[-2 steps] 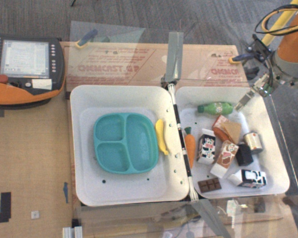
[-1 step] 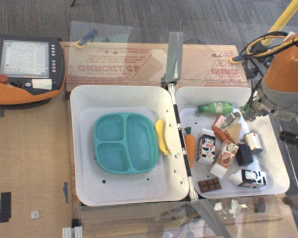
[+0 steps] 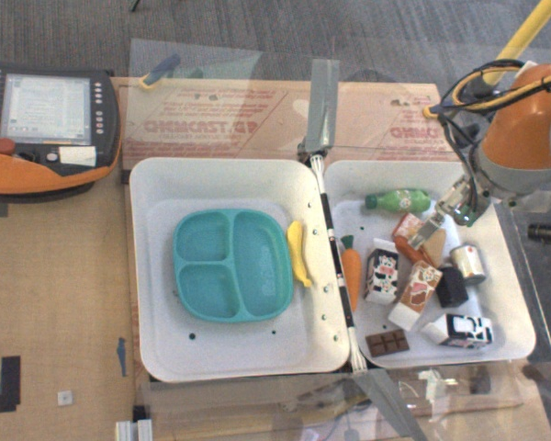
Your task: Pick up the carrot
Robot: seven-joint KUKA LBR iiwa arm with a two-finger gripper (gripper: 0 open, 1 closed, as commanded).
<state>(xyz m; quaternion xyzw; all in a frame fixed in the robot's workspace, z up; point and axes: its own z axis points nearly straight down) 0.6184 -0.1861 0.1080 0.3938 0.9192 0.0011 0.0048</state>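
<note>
Cardboard-covered surface (image 3: 55,292) carries two shallow white bins. Against the left wall of the right white bin (image 3: 519,324) lies the small orange carrot (image 3: 351,271), green top pointing away from the camera. Right of the carrot are small cartons, with a green plastic bottle (image 3: 398,199) beyond them. Farther right of the carrot, the pincer (image 3: 434,229) hangs over a red-brown carton (image 3: 410,234); its opening and any contact cannot be made out.
</note>
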